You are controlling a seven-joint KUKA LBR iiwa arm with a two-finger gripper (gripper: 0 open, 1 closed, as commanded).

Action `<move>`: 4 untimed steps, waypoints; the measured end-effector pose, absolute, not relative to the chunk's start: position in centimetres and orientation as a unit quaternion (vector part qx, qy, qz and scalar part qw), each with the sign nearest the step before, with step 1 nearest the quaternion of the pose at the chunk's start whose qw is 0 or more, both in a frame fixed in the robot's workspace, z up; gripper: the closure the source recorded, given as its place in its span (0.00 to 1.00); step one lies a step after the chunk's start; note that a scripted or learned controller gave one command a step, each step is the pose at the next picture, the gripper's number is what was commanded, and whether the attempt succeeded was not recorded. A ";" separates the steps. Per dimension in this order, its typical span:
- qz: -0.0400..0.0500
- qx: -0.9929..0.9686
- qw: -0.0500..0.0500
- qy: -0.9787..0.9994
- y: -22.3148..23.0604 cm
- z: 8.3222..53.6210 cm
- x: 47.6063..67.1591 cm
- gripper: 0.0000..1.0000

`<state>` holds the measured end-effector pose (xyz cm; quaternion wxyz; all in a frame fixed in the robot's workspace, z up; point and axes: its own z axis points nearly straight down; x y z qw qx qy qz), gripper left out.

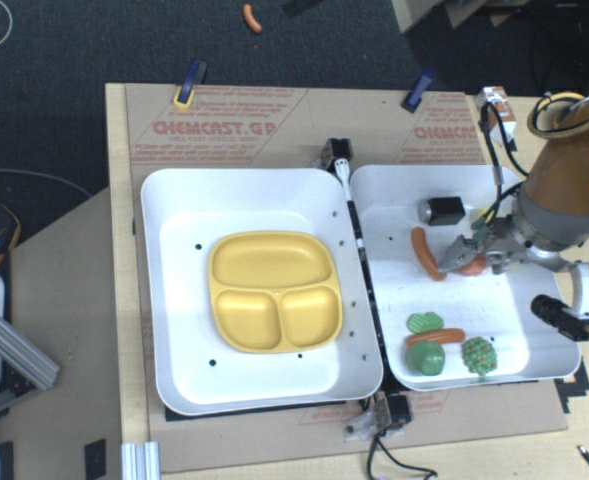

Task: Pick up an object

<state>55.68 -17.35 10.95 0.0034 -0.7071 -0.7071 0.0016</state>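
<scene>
The pincer [471,255] hung low over the right bin [394,193], and whether its fingers stood apart or together could not be told from this angle. Just to its left lay a toy sausage [426,252], orange-red, its long axis running from upper left to lower right, its lower end nearest the fingertips. Something red [496,264] showed right at the tool's tip, too hidden to name. A small black block [444,209] sat just above the sausage. Nearer the front edge of that bin clustered green toy vegetables [426,357], a second sausage [435,337] and a green broccoli-like piece [479,355]. The left bin [174,208] carried a yellow divided plate [274,290]. Judging by position, a short shift left would centre on the sausage.
</scene>
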 end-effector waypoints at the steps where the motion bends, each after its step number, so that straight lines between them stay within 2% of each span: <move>1: 0.001 -0.707 0.002 -0.707 -17.3 8.3 55.6 0.00; 2: 0.000 -0.707 0.000 -0.707 -17.3 9.5 55.7 1.00; 4: -0.001 -0.707 -0.004 -0.707 -18.2 20.1 56.8 1.00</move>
